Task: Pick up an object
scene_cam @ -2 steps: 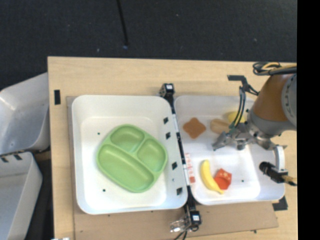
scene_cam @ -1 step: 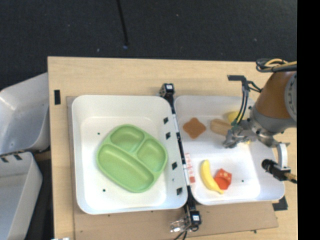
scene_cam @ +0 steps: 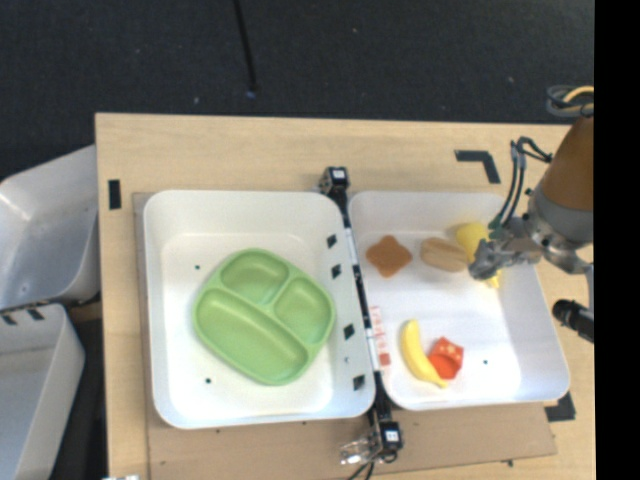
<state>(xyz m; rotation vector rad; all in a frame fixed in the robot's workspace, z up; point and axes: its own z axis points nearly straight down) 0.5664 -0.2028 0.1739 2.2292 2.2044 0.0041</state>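
Target, as I read it: the small rounded yellow plastic fruit (scene_cam: 471, 235), lying in the right-hand shallow white bin (scene_cam: 520, 368). It sits touching or just behind the jaws (scene_cam: 487, 264), on their far-left side; a scrap of yellow also shows just below them. I cannot tell whether the jaws are spread or pressed together, nor whether anything sits between them.

Directly left of the jaws, almost touching: a tan oblong bread-like piece (scene_cam: 443, 255). Further left, a brown toast-shaped square (scene_cam: 389, 256). Below and left of the jaws, well apart: a yellow plastic banana (scene_cam: 417, 352) with a red blocky piece (scene_cam: 447, 357) against it.

My judgement for doing this step well: the yellow fruit and the tan piece crowd each other, so I would want the jaws centred on one thing only, straddling its narrow side, and a straight lift afterwards. A round smooth shape will likely squirt out if pinched off-centre.

Across the divider, far left of the jaws: a green three-compartment plastic plate (scene_cam: 264, 314) in the left white bin (scene_cam: 165, 268). Both bins rest on the pale wooden tabletop (scene_cam: 250, 148).

Writing: a strip on the divider (scene_cam: 377, 330) carries reddish marks, too small to read. No brand legible.
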